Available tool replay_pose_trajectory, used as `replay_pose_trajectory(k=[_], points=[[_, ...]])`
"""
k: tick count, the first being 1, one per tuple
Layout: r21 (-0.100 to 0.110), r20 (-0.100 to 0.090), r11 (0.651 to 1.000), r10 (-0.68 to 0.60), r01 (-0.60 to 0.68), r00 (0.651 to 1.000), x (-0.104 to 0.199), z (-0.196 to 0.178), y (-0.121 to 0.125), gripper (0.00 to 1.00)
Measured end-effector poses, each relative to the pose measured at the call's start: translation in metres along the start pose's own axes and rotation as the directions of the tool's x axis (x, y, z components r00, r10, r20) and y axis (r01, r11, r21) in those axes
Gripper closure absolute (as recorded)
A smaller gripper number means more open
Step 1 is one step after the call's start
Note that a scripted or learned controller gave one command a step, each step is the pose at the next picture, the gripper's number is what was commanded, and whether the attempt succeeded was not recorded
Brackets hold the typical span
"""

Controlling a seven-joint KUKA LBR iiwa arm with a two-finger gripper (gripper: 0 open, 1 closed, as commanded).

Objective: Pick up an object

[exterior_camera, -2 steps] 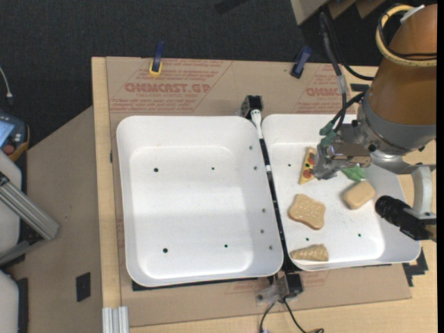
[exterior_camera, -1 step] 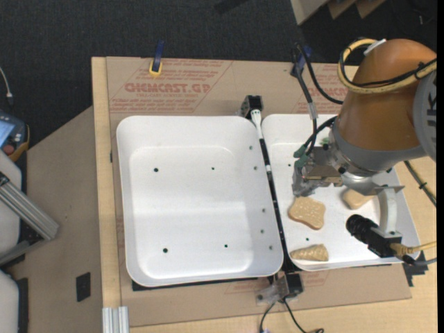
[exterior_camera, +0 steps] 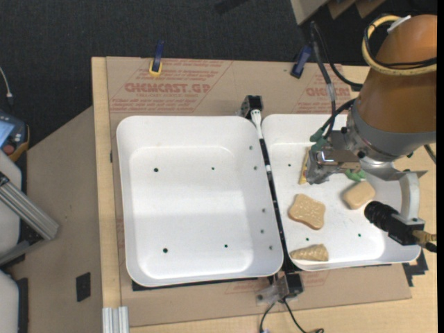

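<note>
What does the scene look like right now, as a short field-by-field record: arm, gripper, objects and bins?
arm: reaches in from the right, over the right bin
gripper: low above the right bin's upper part; finger state unclear
toast-shaped piece: flat in the right bin, below the gripper
pale block: right of the toast-shaped piece, apart from it
tan wedge: at the right bin's near rim
left bin: white, beside the right bin
held object: none visible

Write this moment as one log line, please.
end effector: low in right white bin | tan bread-shaped slice: loose nearby | left white bin: unused
</note>
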State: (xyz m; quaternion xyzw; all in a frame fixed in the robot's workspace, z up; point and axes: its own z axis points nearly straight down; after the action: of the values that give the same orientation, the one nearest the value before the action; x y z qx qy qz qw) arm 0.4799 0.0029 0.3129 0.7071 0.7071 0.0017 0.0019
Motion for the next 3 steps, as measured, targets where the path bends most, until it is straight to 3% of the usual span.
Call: replay_pose_trajectory(k=[1,2,3], points=[[0.001,0.0,1.0,-0.002,0.002,1.0,0.005,-0.034,0.0,0.0],[0.014,-0.001,1.0,-0.001,0.001,1.0,0.03,0.051,-0.002,0.0],[-0.011,0.004,1.0,0.007,-0.007,1.0,-0.043,-0.05,0.048,0.0]])
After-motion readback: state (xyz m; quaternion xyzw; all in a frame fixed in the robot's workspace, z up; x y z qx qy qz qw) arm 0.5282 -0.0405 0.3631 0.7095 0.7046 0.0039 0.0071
